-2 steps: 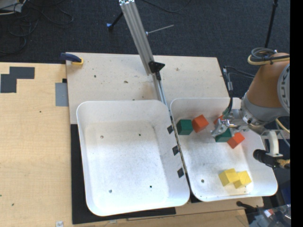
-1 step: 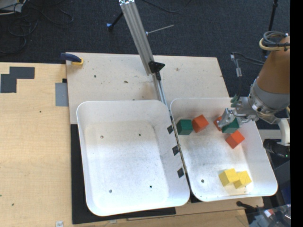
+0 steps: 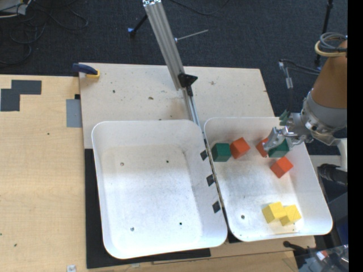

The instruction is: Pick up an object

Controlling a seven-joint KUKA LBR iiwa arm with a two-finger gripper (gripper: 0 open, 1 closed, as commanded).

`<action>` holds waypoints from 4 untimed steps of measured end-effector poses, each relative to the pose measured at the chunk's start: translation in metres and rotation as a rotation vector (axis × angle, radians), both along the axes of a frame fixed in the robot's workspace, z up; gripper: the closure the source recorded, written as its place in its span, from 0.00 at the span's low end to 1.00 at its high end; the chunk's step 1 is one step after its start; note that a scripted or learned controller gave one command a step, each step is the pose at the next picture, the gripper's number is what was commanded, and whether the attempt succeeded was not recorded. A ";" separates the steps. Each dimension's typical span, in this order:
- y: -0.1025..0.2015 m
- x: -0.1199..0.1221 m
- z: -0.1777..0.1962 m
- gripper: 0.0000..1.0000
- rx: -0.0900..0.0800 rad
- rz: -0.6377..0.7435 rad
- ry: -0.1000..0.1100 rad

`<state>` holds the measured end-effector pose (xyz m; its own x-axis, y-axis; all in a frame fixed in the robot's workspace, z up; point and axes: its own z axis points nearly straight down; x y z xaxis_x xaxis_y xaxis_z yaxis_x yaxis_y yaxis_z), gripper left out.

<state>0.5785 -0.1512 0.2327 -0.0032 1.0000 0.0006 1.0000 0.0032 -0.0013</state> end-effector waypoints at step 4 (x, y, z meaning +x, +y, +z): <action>0.218 0.051 -0.029 1.00 0.001 0.001 0.002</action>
